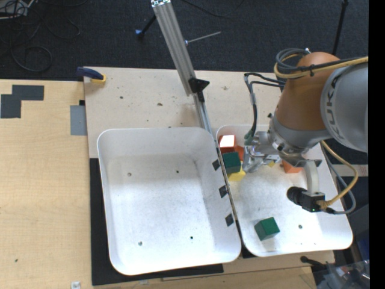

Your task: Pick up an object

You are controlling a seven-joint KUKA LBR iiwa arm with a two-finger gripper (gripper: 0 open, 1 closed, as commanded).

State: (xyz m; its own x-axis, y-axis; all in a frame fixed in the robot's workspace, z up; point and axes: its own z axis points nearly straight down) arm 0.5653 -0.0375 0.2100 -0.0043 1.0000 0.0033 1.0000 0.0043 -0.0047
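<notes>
Bench carries two bins; gripper, finger state not discernible, is poised by the green block in the right bin, so a closing grasp is judged next

aluminium post | blue clamp | 2 grey patches

Green cube near right bin's front; green block, yellow piece by divider.

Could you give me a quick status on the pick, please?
Pincer low in right bin, by the block cluster. Grasp unconfirmed. Green block lies apart, near front.
</notes>
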